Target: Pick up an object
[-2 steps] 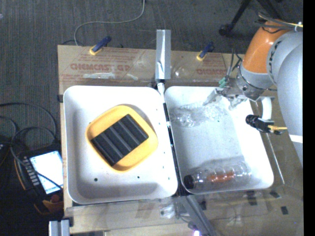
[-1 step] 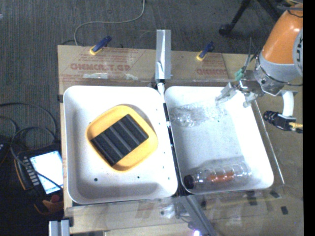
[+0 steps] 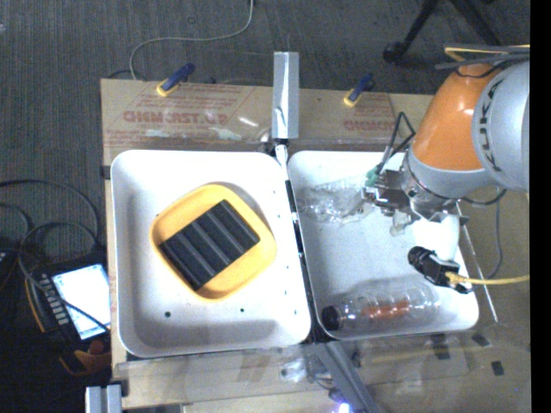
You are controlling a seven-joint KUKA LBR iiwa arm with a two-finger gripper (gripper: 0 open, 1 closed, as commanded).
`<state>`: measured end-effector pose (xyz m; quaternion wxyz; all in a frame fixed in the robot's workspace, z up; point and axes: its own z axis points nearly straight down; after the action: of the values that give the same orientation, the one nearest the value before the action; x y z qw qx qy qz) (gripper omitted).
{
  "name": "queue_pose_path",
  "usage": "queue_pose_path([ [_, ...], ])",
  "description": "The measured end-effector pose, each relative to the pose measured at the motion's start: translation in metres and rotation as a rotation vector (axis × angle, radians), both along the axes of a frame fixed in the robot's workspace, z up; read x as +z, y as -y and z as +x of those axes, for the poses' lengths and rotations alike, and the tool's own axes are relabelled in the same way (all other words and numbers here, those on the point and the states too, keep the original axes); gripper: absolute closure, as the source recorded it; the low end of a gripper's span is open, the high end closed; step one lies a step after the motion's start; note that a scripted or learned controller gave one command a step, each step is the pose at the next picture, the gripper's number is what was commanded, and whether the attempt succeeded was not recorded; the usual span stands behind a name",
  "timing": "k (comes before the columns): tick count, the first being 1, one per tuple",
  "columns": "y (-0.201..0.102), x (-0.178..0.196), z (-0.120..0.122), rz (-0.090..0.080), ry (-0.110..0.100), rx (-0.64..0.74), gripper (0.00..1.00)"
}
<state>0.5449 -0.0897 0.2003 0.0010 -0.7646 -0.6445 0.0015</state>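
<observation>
Bottle (image 3: 383,308) lies near fingers (image 3: 398,216), apart, in right bin (image 3: 344,256).

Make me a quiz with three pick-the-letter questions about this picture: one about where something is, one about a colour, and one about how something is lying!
1. Where is the yellow tray with the black ribbed middle?
A. in the left white bin
B. in the right white bin
C. on the floor

2. What colour is the band above the arm's wrist?
A. green
B. orange
C. purple

3. How is the clear plastic bottle with the black cap placed?
A. standing upright
B. hanging from the arm
C. lying on its side

Answers: 1 A, since it rests on the floor of the left white bin. 2 B, the band is bright orange against the grey arm. 3 C, it lies flat along the near wall of the right white bin.
</observation>
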Motion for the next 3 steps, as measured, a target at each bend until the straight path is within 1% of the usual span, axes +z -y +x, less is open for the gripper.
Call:
queue_pose_path([
  [1, -0.001, 0.008, 0.000, 0.002, -0.002, 0.001, 1.00],
  [2, -0.001, 0.008, 0.000, 0.002, -0.002, 0.001, 0.00],
  [3, -0.042, -0.017, 0.027, -0.001, 0.001, 0.030, 0.00],
])
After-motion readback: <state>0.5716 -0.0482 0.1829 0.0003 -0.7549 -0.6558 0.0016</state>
